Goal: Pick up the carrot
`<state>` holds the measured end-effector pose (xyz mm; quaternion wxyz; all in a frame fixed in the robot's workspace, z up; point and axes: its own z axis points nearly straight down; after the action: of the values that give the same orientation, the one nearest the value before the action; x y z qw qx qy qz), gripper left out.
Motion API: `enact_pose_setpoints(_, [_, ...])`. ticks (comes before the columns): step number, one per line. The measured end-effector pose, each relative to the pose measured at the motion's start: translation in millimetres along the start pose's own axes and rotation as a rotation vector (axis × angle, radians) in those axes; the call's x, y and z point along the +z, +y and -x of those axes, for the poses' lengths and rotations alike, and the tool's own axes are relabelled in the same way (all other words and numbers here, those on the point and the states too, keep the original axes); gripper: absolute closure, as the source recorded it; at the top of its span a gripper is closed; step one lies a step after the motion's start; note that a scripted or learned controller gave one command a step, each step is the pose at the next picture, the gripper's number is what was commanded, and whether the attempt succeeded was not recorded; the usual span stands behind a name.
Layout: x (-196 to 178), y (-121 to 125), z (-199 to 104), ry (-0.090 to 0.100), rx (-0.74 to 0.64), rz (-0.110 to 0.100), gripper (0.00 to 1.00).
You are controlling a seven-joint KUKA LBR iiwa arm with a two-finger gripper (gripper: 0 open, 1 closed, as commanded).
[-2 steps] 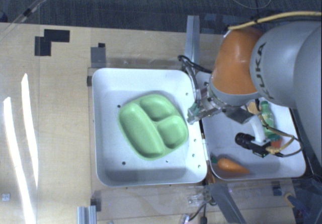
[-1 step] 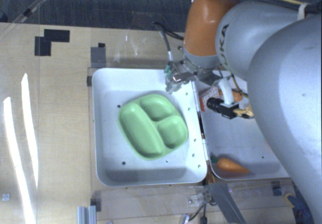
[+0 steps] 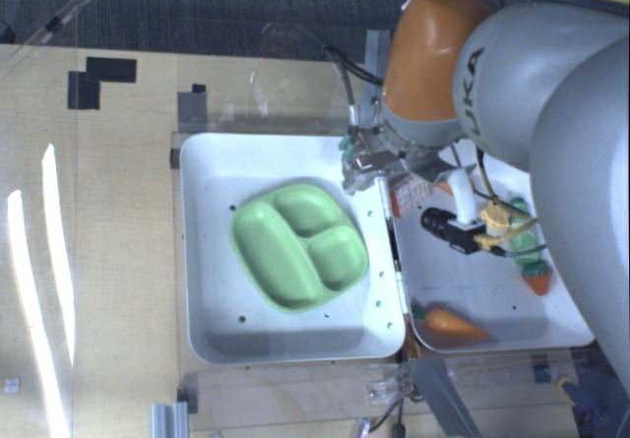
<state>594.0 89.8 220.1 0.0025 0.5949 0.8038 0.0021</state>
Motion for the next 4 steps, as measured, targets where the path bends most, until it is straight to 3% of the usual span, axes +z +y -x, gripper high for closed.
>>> enact_pose_setpoints(1, [12, 19, 18, 0.0, 0.102, -0.001, 1.0])
enact_pose_setpoints(2, [116, 46, -31, 0.002, -0.001, -0.005, 1.0])
enact_pose_setpoints(3, [20, 26, -63, 0.001, 0.377, -0.001, 1.0])
enact_pose_setpoints(4, [9, 28, -64, 0.0, 0.368, 0.005, 1.0])
